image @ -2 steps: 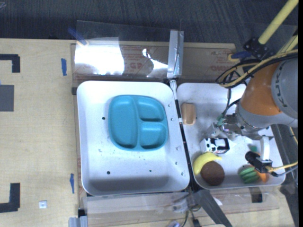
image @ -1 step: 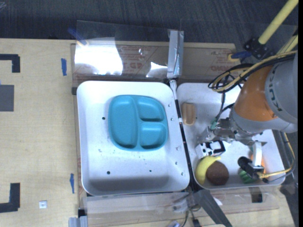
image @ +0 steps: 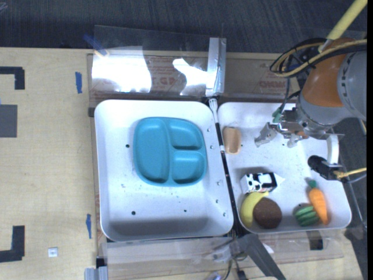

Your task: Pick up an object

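Observation:
My gripper [image: 275,137] hangs over the back of the right bin [image: 344,220], with its two fingers spread open and nothing between them. A tan bread-like piece [image: 232,139] lies to its left against the bin's left wall. In front of the gripper sits a black-and-white cow-patterned toy [image: 259,181]. Along the bin's front lie a yellow banana [image: 249,206], a brown round fruit [image: 268,213], a green vegetable [image: 305,214] and an orange carrot [image: 318,205].
The left bin [image: 111,203] holds a blue divided plate [image: 170,150]. A clear plastic sheet and a metal bracket [image: 215,66] stand behind the bins. The divider between the two bins [image: 224,174] runs just left of the bread piece.

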Robot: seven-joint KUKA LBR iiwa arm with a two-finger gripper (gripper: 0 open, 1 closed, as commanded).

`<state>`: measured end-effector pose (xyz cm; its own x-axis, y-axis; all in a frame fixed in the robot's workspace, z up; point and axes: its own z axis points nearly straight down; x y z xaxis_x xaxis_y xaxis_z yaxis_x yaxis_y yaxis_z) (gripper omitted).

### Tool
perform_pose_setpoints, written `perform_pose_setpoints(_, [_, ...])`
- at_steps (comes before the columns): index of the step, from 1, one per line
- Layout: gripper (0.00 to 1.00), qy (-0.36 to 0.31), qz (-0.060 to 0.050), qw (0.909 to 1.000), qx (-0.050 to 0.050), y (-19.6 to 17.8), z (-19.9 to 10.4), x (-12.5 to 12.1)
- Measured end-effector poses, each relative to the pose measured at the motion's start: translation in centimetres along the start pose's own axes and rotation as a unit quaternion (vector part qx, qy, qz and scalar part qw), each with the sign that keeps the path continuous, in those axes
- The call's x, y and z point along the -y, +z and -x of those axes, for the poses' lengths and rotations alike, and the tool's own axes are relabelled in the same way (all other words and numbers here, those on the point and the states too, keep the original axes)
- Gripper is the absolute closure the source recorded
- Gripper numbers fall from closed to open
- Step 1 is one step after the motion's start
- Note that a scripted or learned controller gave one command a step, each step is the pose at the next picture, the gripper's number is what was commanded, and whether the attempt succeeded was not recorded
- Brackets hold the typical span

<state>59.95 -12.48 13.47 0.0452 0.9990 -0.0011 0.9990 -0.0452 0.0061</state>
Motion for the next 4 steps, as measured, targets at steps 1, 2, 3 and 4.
perform_pose_setpoints(1, [0.0,-0.062,-0.003,0.9981,-0.001,1.4,0.2,7.2])
perform_pose_setpoints(2, [0.0,-0.073,-0.002,0.9973,0.0,-0.2,2.4,8.2])
perform_pose_setpoints(3, [0.0,-0.094,-0.001,0.9956,-0.002,3.9,8.6,10.4])
perform_pose_setpoints(4, [0.0,-0.094,-0.002,0.9956,-0.002,4.0,8.5,10.4])
